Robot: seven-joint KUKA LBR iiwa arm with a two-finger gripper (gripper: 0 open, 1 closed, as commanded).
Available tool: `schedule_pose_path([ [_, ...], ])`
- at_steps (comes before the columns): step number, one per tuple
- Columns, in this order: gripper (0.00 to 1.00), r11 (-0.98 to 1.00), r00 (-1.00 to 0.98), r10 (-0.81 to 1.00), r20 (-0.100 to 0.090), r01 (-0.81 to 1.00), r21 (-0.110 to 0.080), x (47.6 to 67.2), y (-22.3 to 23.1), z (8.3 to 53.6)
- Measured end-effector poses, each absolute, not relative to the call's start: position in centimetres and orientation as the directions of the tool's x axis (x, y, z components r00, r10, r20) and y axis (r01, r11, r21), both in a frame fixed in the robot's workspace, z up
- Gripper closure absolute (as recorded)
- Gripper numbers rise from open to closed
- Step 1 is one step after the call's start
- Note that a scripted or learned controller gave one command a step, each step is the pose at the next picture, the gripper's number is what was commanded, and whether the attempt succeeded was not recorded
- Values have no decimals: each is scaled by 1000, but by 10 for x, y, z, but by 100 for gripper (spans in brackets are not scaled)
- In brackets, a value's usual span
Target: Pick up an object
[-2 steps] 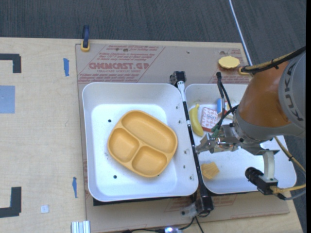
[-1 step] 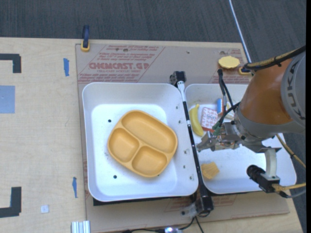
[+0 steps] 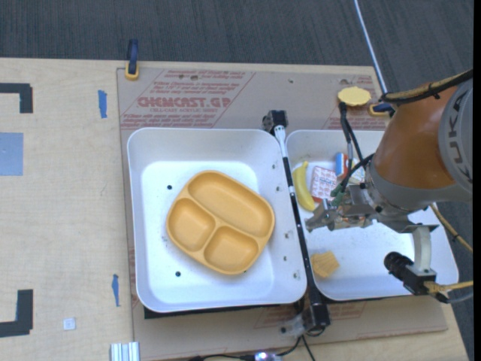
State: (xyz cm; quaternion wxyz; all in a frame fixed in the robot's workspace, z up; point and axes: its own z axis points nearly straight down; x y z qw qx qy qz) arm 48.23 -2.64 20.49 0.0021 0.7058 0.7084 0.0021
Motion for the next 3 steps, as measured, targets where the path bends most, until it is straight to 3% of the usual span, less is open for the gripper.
schedule_pose_path([
  [1,100,0,0,1000,0,1000,-1,481,-64,193],
  [2,100,2,-2,1000,0,1000,4,481,-15,207],
  [3,100,3,-3,1000,-1,1000,8,482,-15,217],
])
